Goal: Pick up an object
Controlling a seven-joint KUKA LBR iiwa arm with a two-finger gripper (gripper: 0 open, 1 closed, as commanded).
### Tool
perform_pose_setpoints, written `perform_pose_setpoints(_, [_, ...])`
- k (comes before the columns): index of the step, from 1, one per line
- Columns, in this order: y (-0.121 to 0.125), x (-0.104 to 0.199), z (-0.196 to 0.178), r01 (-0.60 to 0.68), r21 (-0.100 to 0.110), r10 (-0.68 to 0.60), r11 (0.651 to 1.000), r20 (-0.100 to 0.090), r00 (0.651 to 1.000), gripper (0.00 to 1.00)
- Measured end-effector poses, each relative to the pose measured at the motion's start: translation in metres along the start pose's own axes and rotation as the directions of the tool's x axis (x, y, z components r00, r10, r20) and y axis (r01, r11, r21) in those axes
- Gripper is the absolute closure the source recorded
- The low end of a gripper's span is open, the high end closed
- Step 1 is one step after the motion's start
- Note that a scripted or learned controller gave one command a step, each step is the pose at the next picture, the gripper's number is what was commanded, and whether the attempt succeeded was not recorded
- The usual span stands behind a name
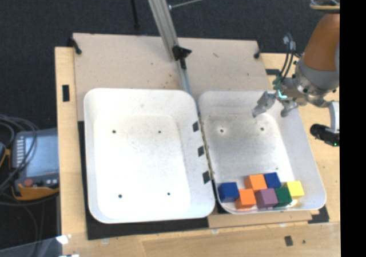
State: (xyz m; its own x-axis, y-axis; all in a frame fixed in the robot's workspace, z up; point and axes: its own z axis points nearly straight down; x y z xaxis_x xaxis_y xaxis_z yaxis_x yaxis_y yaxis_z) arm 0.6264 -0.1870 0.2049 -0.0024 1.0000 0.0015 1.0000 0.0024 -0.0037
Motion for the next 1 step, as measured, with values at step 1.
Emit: perform_pose_setpoints(1, [0.0008, -0.0008, -0.0031, 0.002, -0.004, -0.002, 1.0, 0.003, 1.0, 0.0])
